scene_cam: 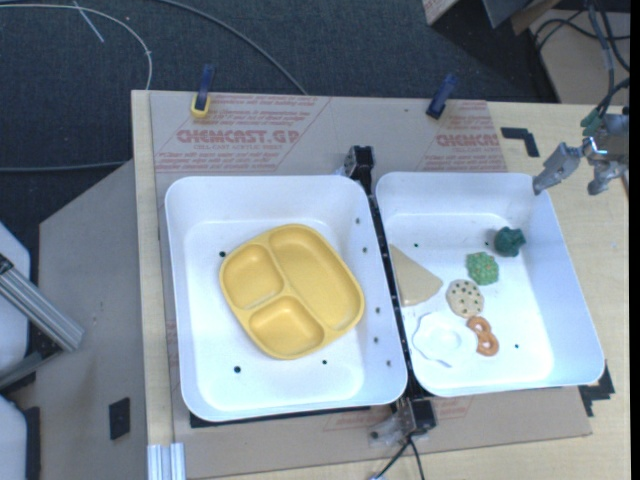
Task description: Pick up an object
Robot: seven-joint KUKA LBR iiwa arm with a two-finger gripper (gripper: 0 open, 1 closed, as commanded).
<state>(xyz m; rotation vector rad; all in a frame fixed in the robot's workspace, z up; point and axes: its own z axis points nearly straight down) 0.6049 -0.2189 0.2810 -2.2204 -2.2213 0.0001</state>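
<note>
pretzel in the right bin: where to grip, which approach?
Judging from this view: come straight down on the pretzel and pinch across one of its loops. It lies flat and thin, so no side offers purchase. Keep the fingers off the cookie just above it and the white piece to its left.

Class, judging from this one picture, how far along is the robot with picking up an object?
Nothing looks done. The gripper sits at the right bin's far corner, carrying nothing. The dark green piece, cookie and pretzel lie in the bin. Descent, grasp and lift all remain.
</note>
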